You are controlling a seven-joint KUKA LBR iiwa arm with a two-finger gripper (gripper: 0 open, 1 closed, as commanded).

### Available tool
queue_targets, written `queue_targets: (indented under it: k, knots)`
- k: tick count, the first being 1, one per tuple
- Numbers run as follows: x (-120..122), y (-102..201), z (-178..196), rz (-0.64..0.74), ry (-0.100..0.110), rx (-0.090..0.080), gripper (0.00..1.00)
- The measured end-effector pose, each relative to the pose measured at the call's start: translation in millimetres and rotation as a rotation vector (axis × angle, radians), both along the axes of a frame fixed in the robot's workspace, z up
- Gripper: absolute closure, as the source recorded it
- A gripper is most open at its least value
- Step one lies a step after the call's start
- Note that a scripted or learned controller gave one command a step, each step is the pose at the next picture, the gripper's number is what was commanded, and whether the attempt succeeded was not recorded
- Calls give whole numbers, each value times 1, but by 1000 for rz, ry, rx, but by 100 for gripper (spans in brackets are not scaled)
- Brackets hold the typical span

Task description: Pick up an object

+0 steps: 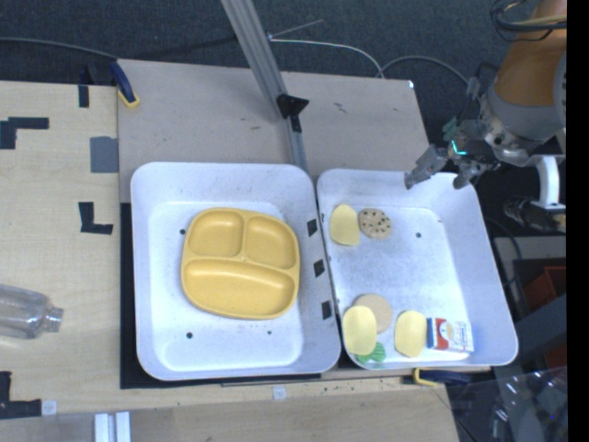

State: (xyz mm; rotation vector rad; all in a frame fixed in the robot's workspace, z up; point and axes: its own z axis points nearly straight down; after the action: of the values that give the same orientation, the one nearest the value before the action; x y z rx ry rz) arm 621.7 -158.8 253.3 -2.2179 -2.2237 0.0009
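Note:
My gripper (440, 169) hangs over the far right rim of the right bin (479, 247), its two dark fingers spread apart with nothing between them. In that bin lie a yellow chip-shaped piece (344, 225) and a speckled cookie (374, 222) near the far left. Along the near edge sit a tan round piece (375, 306), a yellow piece (359, 326) over something green (370, 353), another yellow piece (410, 333) and a small red, white and blue packet (450, 335). All of these lie well apart from the gripper.
The left bin (156, 247) holds a yellow divided plate (241, 262). A metal pole (258, 44) slants down to the bins' far edge. A clear plastic bottle (26, 311) lies on the bench at the left. Cables run behind the bench.

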Motion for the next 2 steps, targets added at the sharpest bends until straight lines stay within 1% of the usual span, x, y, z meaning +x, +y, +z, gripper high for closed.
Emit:
queue_targets:
  k: [1,2]
  knots:
    - [-13,42,-32,1,4,0,0]
    - [-18,108,-67,4,4,2,0]
